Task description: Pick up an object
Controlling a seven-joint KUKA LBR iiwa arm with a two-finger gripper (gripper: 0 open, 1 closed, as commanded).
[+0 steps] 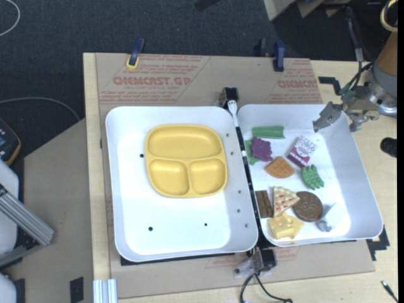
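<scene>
White bins: two sit side by side on the surface; the left bin [126, 188] bears a yellow divided tray [186, 158], and the right bin [360, 169] holds the small toy foods.
Gripper: the gripper [339, 118] hangs over the right bin's upper right corner, its two fingers spread apart with nothing between them.
Nearest thing: a pink-and-white packet [303, 150] lies just down and to the left of the gripper, apart from it.
Packet's axis: it seems to run at a slant, from upper right to lower left, though it is small to judge.
Other candidates: a green leafy piece [312, 177] lies below the packet; a green bar [267, 132] lies further left, its length running left to right.
Coming move: likely a short shift down-left, then a descent.
</scene>
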